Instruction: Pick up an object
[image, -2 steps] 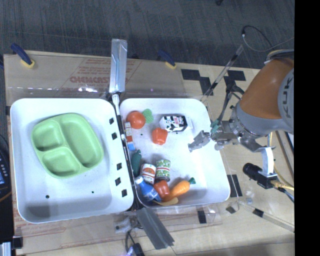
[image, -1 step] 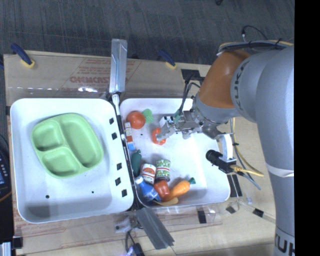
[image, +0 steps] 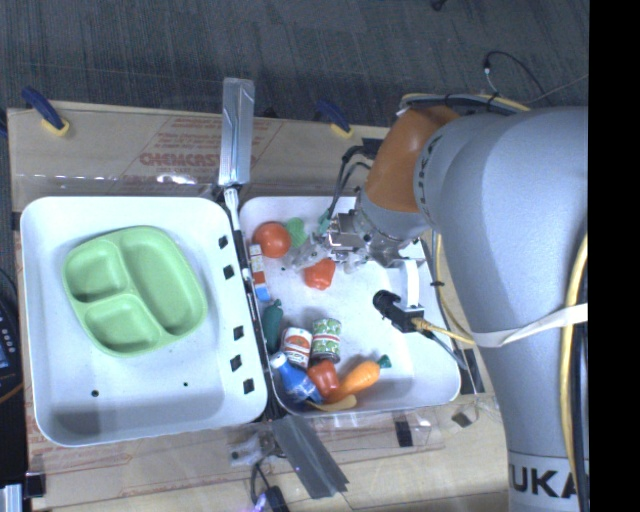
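Robot jaws (image: 338, 243) hang low in the right bin (image: 432, 352), just above a red block (image: 320, 274); their spread is unclear.

green sectioned plate (image: 135, 288), orange carrot (image: 361, 376), red tomato (image: 270, 239), white bins (image: 60, 400)

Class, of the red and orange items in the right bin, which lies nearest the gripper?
The small orange-red block, just below the gripper; the round red tomato sits farther left.

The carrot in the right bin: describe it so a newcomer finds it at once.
Go to the right bin, then its near edge, where toys pile up. The carrot lies at the pile's right end, orange and tapered with a green tip, beside a red piece and below two small cans.
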